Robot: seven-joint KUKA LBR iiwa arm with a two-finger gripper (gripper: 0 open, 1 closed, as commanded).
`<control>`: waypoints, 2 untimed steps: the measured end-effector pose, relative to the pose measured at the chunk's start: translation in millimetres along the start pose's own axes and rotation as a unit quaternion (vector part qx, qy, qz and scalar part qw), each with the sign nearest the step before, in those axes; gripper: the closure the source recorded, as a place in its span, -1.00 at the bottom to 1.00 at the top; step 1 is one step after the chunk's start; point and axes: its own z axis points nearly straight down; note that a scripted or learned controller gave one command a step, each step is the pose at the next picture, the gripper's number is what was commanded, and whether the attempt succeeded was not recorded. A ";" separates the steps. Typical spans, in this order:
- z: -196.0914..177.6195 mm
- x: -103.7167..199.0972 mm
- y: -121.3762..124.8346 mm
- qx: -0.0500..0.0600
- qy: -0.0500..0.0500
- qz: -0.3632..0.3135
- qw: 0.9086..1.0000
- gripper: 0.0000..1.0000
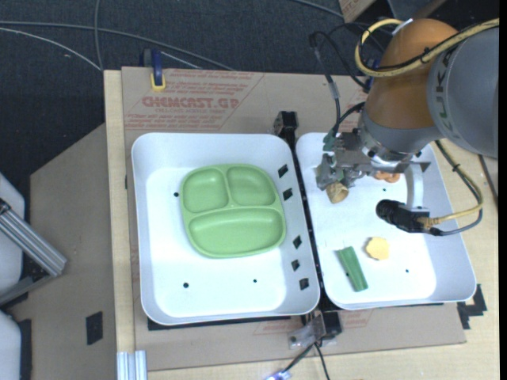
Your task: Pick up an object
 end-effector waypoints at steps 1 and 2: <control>4.3 50.9 -23.0 0.000 0.000 0.000 1.000 1.00; 2.1 91.5 -51.2 0.000 0.000 0.000 1.000 1.00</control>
